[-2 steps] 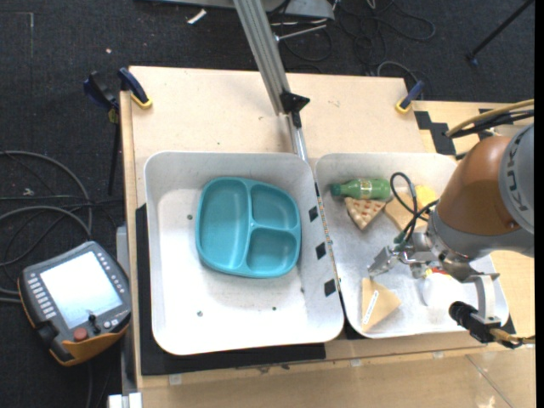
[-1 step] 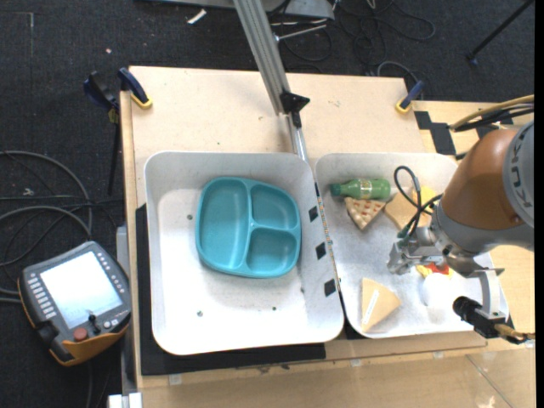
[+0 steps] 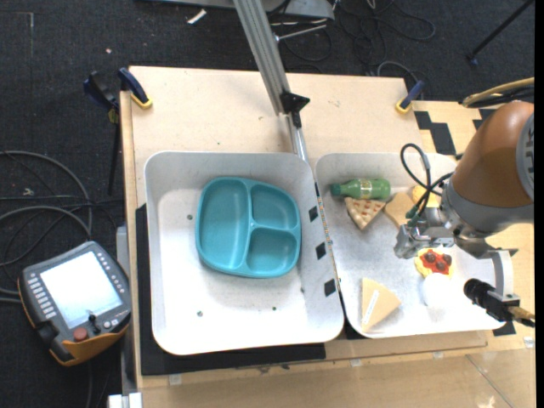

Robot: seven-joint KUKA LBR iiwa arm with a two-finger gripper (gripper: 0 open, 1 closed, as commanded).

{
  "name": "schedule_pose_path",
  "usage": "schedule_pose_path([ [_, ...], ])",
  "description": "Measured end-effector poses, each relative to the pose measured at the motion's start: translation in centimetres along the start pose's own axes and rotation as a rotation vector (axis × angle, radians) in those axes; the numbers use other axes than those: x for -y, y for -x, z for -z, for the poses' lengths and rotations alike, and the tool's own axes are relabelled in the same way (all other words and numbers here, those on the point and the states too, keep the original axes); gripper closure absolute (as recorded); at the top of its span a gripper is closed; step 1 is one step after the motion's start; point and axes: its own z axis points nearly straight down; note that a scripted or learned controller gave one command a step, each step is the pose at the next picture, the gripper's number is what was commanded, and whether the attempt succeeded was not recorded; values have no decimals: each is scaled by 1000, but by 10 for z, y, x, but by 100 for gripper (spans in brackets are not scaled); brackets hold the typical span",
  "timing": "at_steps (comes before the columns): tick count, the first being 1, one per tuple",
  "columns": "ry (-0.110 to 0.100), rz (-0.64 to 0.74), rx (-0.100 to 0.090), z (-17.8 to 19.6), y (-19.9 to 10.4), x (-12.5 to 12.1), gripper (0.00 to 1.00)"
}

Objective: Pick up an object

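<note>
Several small toy foods lie in the right bin (image 3: 340,228); the cheese wedge (image 3: 377,301) looks light, stiff, graspable across its flat sides. Whether the end effector (image 3: 411,241) is wide or narrow, I cannot tell.

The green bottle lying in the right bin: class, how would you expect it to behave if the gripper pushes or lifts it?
The green bottle lies on its side and looks round-bodied, so a sideways push would probably roll it. It looks like smooth plastic, so it may slip between fingers. It seems small and toy-like, so probably light. The waffle-patterned wedge just beside it might block rolling that way.

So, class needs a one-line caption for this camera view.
Arm's hand hovers in right bin among toy foods; teal divided plate sits in left bin.
</note>
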Motion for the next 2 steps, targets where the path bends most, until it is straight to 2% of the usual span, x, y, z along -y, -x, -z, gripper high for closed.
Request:
schedule_pose_path([
  [1,-1,-1,1,47,3,6,100],
  [2,-2,-1,0,68,3,5,100],
])
